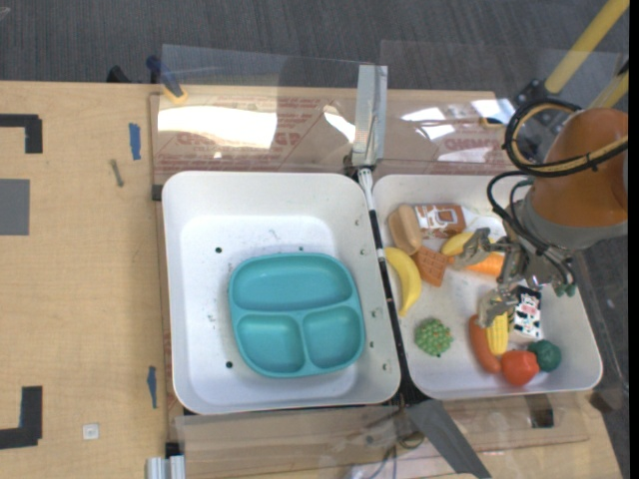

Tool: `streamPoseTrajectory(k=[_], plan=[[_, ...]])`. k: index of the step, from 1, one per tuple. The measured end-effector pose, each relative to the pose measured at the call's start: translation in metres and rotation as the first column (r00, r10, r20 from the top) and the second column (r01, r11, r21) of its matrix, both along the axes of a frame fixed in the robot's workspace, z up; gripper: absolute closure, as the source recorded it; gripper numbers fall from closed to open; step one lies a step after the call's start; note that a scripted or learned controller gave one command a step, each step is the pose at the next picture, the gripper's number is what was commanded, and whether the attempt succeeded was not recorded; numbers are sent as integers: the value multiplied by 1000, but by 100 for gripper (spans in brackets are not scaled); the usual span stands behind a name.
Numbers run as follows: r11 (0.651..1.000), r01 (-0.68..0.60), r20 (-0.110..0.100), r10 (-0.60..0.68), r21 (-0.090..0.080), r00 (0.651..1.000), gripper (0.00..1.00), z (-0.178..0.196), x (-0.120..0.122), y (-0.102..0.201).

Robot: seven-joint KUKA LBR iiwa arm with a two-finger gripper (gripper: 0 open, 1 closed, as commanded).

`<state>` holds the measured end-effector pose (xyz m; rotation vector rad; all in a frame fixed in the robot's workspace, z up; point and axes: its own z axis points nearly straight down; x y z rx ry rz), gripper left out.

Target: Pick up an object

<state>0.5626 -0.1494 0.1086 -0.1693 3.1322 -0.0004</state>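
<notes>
Hovering low over the right bin, the gripper sits directly above a small yellow corn cob — long axis running toward the near rim, just beside an orange carrot and a red tomato. Whether the gripper is open or closed cannot be told. Smooth moulded plastic food throughout — 1 curved banana lies well left; the left bin holds a glossy teal 3-compartment tray.

The gripper hangs low over the right bin, right above a corn cob. A banana lies at its nine o'clock, and a teal divided plate sits in the left bin.
</notes>
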Motion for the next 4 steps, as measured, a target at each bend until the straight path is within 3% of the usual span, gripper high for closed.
streamPoseTrajectory(k=[1,2,3,4], plan=[[993,119,27,-119,-1,993,0,-12,-54,-3],[993,117,21,-117,-1,993,100,-5,-53,-2],[918,397,8,-397,4,918,100,153,-34,54],[773,634,2,-634,4,773,100,179,26,77]])
